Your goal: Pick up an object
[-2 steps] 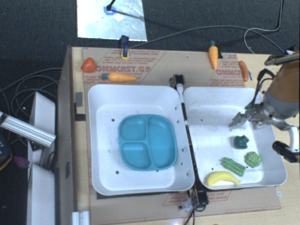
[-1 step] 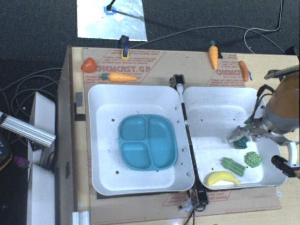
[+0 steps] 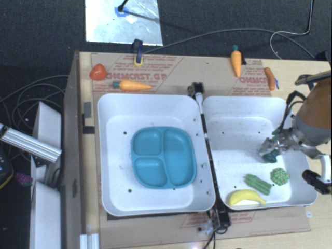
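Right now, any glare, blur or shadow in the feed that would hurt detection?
Camera view: the foil sheet behind the bench glares; the white bins are bright but not blown out; the gripper looks soft and small, its fingers unreadable; the banana, cucumber and blue tray read clearly, with faint shadows.

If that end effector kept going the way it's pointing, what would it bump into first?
The end effector points down-left into the right bin, apparently at a small teal object right by its tip. That likely comes first, then the bin floor; depth is unclear.
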{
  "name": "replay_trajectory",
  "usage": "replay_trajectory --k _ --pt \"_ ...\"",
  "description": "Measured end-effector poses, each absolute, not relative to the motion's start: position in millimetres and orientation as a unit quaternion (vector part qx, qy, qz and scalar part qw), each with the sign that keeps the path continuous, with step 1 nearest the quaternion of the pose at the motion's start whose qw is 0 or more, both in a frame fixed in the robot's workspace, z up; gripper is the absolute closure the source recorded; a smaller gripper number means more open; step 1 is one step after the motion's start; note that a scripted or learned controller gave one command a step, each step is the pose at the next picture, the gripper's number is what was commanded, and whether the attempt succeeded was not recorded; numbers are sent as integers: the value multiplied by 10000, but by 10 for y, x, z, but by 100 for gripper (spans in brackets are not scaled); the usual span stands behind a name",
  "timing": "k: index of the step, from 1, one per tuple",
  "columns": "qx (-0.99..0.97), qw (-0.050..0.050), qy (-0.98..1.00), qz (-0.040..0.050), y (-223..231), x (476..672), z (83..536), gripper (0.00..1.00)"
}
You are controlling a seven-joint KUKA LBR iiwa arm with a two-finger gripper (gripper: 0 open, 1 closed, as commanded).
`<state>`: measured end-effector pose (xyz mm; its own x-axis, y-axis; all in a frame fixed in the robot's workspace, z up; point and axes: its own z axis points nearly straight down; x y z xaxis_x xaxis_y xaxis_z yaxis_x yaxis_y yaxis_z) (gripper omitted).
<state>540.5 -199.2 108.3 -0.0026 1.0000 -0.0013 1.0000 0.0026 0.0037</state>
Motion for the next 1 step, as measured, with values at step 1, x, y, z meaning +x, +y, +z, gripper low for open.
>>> replay_trajectory --k 1 --pt "7053 15 7089 21 -1185 6065 1694 100"
